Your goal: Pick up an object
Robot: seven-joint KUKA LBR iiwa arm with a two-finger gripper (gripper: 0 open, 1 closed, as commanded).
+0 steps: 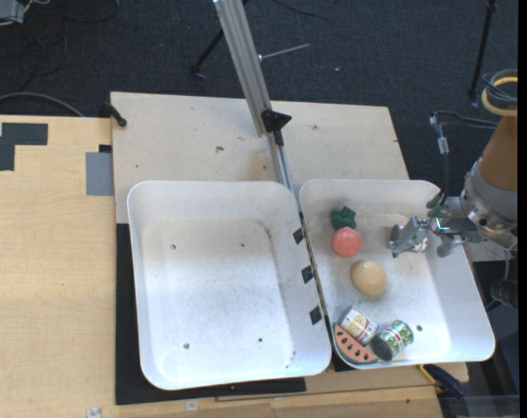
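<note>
A single fixed camera looks down from above the worktop at a slant, facing toward twelve o'clock, far enough back to take in both white bins whole, with dark carpet floor across the top from ten to two o'clock. The left bin sits at the centre and toward seven o'clock, the right bin toward four o'clock. The arm enters at the three o'clock edge, and a slanted aluminium rail runs from twelve o'clock down to the seam between the bins.
</note>
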